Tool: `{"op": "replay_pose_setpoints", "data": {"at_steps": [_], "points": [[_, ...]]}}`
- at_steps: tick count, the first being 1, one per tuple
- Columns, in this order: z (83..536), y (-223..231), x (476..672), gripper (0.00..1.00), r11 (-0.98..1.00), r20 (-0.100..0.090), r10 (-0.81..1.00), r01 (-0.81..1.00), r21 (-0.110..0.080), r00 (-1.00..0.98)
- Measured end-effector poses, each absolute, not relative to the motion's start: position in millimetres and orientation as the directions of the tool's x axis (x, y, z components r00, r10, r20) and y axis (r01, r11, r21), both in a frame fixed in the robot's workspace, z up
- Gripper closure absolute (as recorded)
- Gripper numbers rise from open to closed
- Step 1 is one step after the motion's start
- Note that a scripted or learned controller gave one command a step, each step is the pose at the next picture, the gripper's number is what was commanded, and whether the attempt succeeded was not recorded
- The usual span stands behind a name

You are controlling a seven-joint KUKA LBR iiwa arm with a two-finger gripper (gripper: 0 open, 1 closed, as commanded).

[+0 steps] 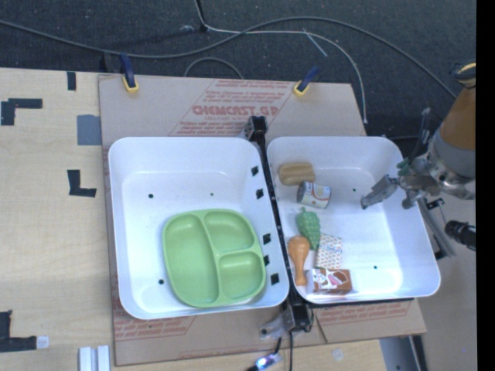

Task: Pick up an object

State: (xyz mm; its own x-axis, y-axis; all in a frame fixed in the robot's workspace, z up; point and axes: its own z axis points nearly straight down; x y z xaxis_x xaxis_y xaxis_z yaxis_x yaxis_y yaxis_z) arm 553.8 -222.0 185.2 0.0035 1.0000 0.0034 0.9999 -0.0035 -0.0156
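**Two bins, six things**

Left bin (128, 207): one green three-compartment plate (213, 257), toward the near edge. Right bin (402, 230): five things along its left wall — tan bun (296, 172), small can (314, 195), green toy (309, 226), orange-handled tool (298, 257), printed packet (331, 273). Gripper (375, 194) over the right bin's far right part — nothing between its fingers; opening impossible to judge.

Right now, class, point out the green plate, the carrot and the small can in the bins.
green plate (213, 257), camera view, on the middle ridge between its compartments.
carrot (298, 257), camera view, on its orange body.
small can (314, 195), camera view, on its side label.
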Motion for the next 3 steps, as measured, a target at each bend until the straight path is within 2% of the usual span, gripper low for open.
{"op": "replay_pose_setpoints", "data": {"at_steps": [1,2,3], "points": [[194,-221,557.2,0.0,0.001,0.0,1.0,1.0,-0.002,-0.001],[150,-222,552.2,0.0,0.0,0.0,1.0,1.0,-0.005,0.0],[91,-223,559.9,0.0,0.001,-0.001,1.0,1.0,-0.003,-0.001]]}}
